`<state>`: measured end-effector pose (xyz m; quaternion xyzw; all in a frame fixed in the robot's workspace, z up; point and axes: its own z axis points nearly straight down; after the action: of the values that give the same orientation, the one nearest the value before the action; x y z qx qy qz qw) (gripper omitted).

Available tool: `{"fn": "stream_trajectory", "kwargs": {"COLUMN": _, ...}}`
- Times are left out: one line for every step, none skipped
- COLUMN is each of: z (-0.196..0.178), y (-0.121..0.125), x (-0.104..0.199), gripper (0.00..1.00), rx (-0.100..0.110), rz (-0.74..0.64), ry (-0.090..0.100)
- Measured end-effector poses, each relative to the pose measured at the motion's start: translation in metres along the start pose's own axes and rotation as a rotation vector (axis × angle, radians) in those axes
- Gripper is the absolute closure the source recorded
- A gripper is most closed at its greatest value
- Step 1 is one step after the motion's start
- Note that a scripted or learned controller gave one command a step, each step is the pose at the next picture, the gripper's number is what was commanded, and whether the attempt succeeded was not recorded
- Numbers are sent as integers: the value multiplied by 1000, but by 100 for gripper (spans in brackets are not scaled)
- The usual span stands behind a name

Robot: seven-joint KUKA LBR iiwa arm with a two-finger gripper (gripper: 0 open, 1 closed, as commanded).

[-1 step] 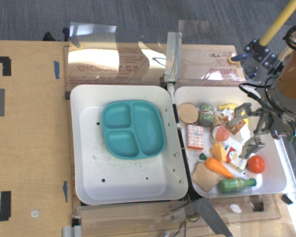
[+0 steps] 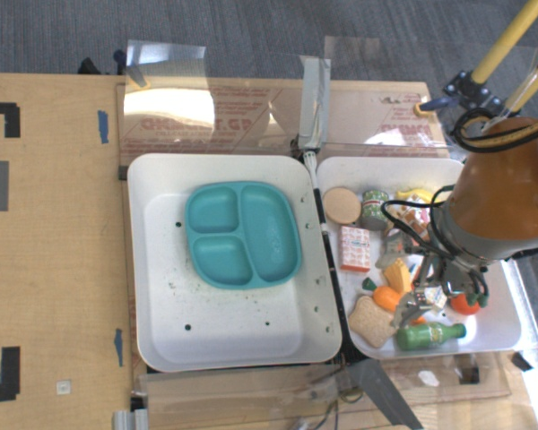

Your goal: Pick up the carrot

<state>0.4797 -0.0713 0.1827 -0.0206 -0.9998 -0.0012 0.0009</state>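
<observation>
The two-finger gripper (image 2: 419, 296) is seen low over the right-hand shallow white bin (image 2: 507, 330), near that bin's front edge, below the grey arm with its orange band (image 2: 502, 191). Whether it is apart or together cannot be told, since dark cabling and the wrist hide it.

The small orange carrot with a green stub end (image 2: 385, 296) lies in the right bin, towards its front-left part, just beside the gripper on its left and touching or nearly touching the tan slice of toy bread (image 2: 370, 322). Nothing is seen clamped, so the step in hand is judged to be the approach or the descent onto the carrot, with the grasp not yet made. For the next move, a small shift towards the bin's left wall is called for, so that the carrot is straddled and its neighbours are avoided.

The right bin is also crowded with a green plastic bottle (image 2: 430, 333) along the front edge, a red tomato-like piece (image 2: 466, 303), a yellow-orange wedge (image 2: 396, 274), a red-and-white carton (image 2: 356, 247), a round tan disc (image 2: 342, 205) and a greenish tin (image 2: 375, 206) near the back.

In the left-hand white bin (image 2: 161, 312) a teal three-compartment plate (image 2: 243, 234) is held, towards the back.
</observation>
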Motion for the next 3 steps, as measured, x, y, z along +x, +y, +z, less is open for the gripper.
{"fn": "stream_trajectory", "kwargs": {"z": -2, "y": 52, "x": 1, "gripper": 0, "rx": 0, "rz": -43, "ry": -4}}
{"fn": "stream_trajectory", "kwargs": {"z": 36, "y": -31, "x": -14, "gripper": 0, "rx": 2, "rz": -239, "ry": -2}}
{"fn": "stream_trajectory", "kwargs": {"z": 91, "y": -27, "x": -8, "gripper": 0, "rx": 4, "rz": -71, "ry": -6}}
